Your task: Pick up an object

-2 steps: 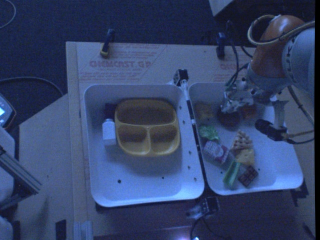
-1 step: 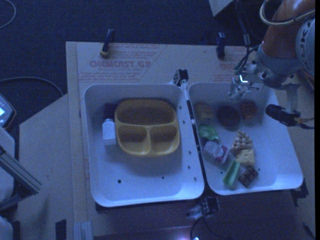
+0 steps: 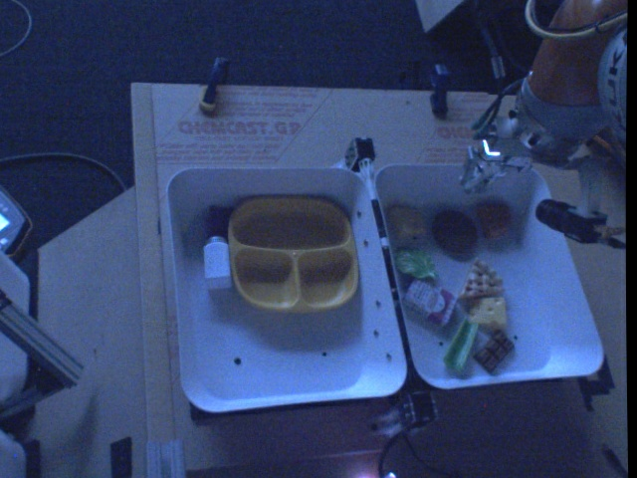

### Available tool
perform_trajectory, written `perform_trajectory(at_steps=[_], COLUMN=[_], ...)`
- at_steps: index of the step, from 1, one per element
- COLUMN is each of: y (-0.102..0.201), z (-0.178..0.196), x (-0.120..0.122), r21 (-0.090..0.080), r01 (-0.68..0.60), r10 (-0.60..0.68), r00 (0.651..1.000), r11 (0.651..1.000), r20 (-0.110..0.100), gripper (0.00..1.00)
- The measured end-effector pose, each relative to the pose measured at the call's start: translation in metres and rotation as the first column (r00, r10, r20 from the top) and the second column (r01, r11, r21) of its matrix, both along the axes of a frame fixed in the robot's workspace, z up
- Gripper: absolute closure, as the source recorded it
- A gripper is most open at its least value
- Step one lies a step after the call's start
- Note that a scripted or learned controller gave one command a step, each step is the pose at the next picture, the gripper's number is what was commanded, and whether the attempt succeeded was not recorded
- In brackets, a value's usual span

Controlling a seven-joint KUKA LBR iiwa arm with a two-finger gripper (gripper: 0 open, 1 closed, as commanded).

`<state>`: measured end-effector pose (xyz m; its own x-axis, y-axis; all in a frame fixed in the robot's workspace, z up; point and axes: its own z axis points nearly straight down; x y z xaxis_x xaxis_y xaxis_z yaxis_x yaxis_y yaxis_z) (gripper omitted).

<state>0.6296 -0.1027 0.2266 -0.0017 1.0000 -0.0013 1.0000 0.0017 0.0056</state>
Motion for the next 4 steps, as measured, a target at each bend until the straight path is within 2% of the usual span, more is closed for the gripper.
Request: perform_trajectory(at_steps=[1,2,3,4], y=[0.051,0.091,0.132,0.167], z=[-0.008,-0.009,0.001,0.006], x=[-0.015,-0.046,-0.063,-0.07], r21=[0.004,0.004,0.004,0.003], r01=[-0.003,-0.003,-0.003,-0.003], r10=[0.003,0.003,0.003,0.003], r00=[1.0,1.0,1.0,1.0], r11=[1.0,1.0,1.0,1.0], r20=[-0.009,-0.011,-0.009,-0.008], gripper=[1.0,1.0,1.0,1.0])
